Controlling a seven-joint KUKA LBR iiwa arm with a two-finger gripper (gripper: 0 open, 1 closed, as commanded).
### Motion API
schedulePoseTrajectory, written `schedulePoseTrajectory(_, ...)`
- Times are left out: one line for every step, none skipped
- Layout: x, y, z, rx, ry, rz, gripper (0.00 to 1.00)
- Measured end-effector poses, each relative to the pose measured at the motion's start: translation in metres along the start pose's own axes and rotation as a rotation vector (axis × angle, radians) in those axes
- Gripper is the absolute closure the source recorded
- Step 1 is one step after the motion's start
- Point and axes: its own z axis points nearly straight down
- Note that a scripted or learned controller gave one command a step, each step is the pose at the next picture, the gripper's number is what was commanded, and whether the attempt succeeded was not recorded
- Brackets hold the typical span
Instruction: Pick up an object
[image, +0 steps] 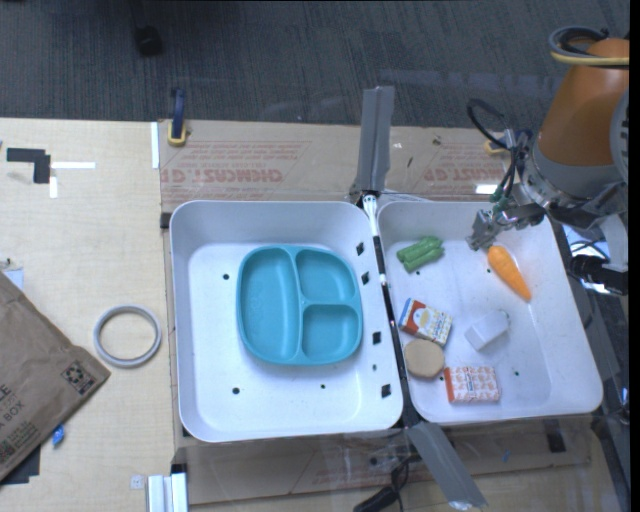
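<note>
An orange carrot (509, 272) lies slanted just below the gripper (484, 236), near its fingers. A green bean pod (420, 252) lies left of them, apart.

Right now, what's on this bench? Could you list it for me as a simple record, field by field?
Left bin: shallow white bin holding a teal three-compartment plastic tray
Right bin: shallow white bin with a green toy vegetable, orange toy carrot, small red-and-white carton, round tan disc, pale translucent block, red patterned packet
Gripper: over the right bin's far side, beside the carrot's upper end
Bench left of bins: grey tape ring, brown cardboard box
</note>
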Motion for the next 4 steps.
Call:
schedulePoseTrajectory(0.018, -0.049, -0.086, -0.002, -0.001, -0.197, 1.0)
schedulePoseTrajectory(-0.017, 0.012, 0.029, -0.001, 0.0, -0.336, 1.0)
schedulePoseTrajectory(-0.074, -0.017, -0.028, -0.004, -0.004, -0.402, 1.0)
schedulePoseTrajectory(-0.037, 0.028, -0.035, -0.004, -0.003, -0.456, 1.0)
